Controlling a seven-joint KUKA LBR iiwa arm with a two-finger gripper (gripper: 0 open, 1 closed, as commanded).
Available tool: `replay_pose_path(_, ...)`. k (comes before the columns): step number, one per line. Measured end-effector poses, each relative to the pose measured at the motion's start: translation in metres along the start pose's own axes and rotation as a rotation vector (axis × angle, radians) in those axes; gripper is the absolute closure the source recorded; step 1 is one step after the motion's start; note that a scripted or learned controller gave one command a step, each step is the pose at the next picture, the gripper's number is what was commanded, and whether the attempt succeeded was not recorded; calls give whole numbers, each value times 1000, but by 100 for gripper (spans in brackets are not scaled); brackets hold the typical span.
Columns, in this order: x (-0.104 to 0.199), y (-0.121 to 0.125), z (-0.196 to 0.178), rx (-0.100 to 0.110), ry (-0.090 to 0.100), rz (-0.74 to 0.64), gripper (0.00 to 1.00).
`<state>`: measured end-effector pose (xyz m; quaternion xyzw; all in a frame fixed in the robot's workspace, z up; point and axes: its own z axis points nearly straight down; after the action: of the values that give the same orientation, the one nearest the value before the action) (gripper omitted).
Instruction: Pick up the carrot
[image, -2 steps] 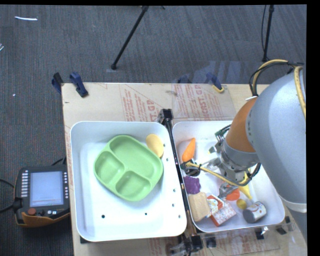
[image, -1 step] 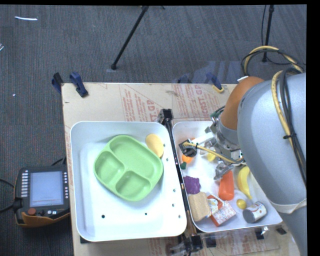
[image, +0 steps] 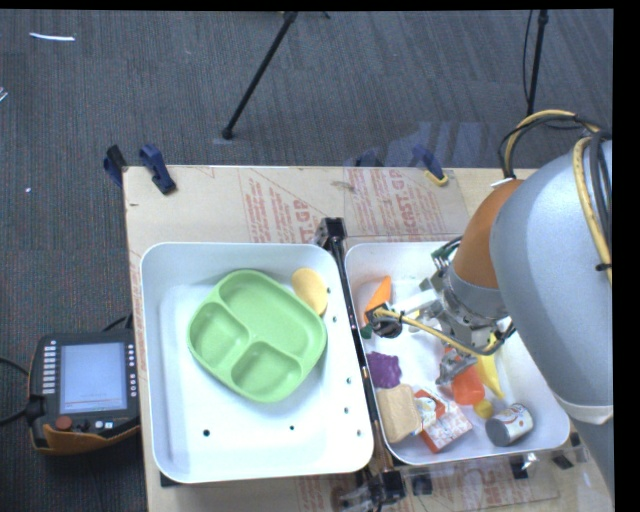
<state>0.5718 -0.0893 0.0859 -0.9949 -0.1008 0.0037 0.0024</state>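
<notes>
The carrot (image: 377, 294) lies at the right bin's (image: 410, 256) upper left, near the dividing wall. The arm (image: 545, 270) bends down over this bin, its gripper (image: 455, 350) low among the toys; whether it is clenched cannot be told. The left bin (image: 170, 430) holds a green plate (image: 258, 335).

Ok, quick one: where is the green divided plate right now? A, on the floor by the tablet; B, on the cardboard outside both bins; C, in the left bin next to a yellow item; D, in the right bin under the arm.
C: the green divided plate lies inside the left bin, with a yellow item touching its upper right edge.
</notes>
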Motion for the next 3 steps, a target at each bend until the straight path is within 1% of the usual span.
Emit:
replay_pose_path(1,-46,-11,1,1,-1,-21,0)
replay_pose_path(2,52,13,-1,-2,4,-83,0)
replay_pose_path(3,-7,19,0,-1,0,1,0)
